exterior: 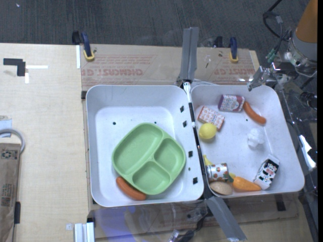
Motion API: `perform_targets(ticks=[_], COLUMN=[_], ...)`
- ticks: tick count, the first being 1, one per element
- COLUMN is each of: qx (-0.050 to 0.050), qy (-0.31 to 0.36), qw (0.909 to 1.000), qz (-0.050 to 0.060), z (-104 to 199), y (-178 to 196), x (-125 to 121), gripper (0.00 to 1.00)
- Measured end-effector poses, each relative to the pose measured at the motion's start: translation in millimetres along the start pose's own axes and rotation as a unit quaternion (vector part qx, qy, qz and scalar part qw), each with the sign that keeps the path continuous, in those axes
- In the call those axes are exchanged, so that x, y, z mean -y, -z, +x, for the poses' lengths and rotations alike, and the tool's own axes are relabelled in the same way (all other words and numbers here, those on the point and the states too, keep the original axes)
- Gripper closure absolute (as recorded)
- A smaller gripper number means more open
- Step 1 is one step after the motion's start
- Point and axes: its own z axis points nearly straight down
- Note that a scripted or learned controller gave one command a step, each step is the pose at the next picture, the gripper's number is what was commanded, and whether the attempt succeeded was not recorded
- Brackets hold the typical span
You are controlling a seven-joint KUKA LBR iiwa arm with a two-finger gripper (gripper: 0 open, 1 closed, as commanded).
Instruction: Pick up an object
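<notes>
Claw (pixel 258 78) hovers over right bin's (pixel 282 110) far corner; sausage (pixel 254 113) nearby.

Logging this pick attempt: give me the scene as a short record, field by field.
left bin: green divided plate; orange sausage against its near edge
right bin: pink packet, patterned packet, sausage, lemon, white crumpled item, small can, carrot, cow-print carton
tool: above the right bin's far right corner, apart from all the items
held: nothing visibly in the tool
</notes>
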Motion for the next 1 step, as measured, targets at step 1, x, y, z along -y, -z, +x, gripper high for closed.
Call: perform_targets(ticks=[1], qx=[-0.002], qy=[0.120], qw=[0.9928], qz=[-0.001], z=[-36.5], y=[-141.5], x=[-5.0], gripper=[0.00])
